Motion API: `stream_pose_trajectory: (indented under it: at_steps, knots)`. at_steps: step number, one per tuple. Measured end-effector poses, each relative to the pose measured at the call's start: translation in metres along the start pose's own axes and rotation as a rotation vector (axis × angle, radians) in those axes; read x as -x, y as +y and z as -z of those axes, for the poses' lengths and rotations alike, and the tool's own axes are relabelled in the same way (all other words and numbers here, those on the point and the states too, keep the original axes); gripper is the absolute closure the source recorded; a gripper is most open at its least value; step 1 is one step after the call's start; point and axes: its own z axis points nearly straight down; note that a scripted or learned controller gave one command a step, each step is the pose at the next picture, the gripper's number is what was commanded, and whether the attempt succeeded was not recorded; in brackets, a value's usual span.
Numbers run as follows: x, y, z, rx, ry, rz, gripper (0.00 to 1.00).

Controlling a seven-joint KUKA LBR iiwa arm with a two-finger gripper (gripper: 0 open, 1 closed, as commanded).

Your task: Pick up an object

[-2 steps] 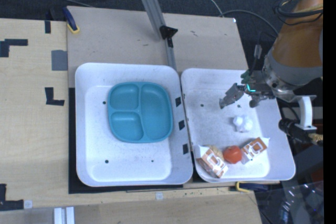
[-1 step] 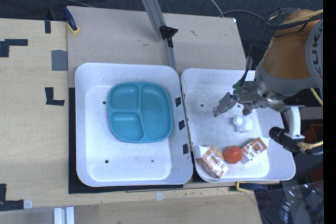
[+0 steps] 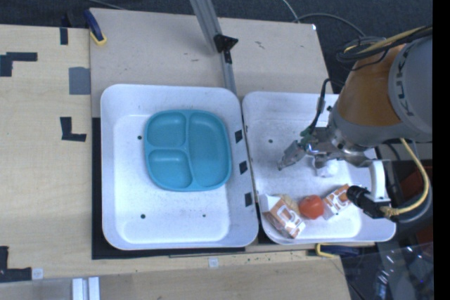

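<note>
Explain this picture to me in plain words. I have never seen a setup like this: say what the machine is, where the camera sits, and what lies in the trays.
One camera looks down at a slant on a bench. The grey machine with the orange band is a robot arm reaching in from the right. Its gripper, a two-finger claw, hangs over the right bin; nothing shows between the fingers. Near that bin's front edge lie a small brown-and-white packet, a red ball-like thing and an orange-and-white item. The left bin holds a blue divided plate.
</note>
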Motion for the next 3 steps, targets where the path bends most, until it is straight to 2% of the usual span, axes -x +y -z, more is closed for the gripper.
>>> stream_pose_trajectory:
  at_steps: [1, 2, 3]
  knots:
    - [-0.005, -0.011, -0.057, -0.001, 0.001, 0.001, 0.00]
    - [-0.005, -0.010, -0.044, 0.003, 0.002, 0.002, 1.00]
    - [-0.005, -0.019, 0.012, 0.011, 0.000, 0.000, 1.00]
